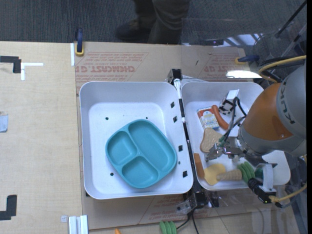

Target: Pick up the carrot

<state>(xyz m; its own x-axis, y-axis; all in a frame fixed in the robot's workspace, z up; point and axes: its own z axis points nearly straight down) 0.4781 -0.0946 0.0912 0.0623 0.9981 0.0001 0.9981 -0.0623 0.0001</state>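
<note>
Closest up is the arm [267, 117], its fat orange band and grey wrist leaning in from the right over the right bin [192, 92], bent down so the gripper [215, 153] points left and sits low near the middle of that bin. Honestly can't tell if the gripper is clenched or released, it's just a shiny blur from up here, and I can't see anything held in it. The carrot [197, 164] lies a bit left of and below the gripper, stretched along the bin's left wall, close by but apart from it as far as I can see. Right above the gripper is a tan slice of bread [209, 139], and further up a red sausage [222, 119] beside a white packet [206, 116]. Just under the gripper there's a yellow chunk [214, 172] with a tan roll [230, 175] next to it, and something green [246, 170] to the right of that. Way off to the gripper's left, the left bin [92, 130] has a teal divided plate [141, 153] in it.
</note>
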